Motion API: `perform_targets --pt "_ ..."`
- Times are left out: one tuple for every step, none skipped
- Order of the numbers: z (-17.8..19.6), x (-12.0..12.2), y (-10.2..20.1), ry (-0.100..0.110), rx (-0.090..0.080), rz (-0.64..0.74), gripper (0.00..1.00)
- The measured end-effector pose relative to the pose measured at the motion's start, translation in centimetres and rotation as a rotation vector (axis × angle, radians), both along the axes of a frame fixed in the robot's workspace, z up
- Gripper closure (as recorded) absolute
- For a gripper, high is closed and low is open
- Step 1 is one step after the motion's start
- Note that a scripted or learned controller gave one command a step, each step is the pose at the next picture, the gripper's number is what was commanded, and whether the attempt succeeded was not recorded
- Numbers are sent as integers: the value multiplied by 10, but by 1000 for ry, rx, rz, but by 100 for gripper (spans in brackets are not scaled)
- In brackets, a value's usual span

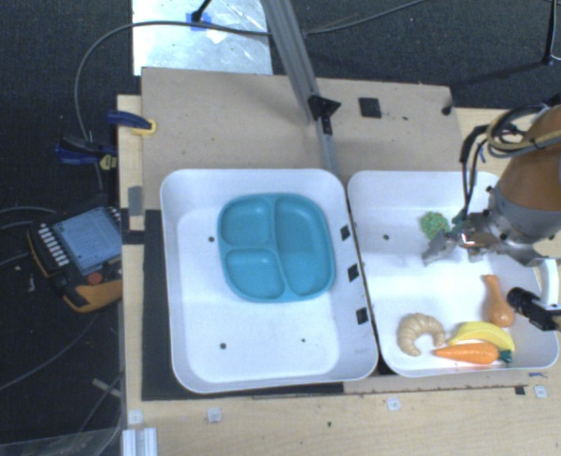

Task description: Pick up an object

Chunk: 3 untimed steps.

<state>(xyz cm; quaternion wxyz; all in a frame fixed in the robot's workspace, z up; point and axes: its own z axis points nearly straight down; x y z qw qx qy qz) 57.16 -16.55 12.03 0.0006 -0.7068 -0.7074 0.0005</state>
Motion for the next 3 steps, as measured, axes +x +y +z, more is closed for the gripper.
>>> perform_targets --pt "14 1 0 -6 -2 0 100" --pt "74 9 6 -9 -2 5 100" --pt "84 10 6 -5 -1 4 100"
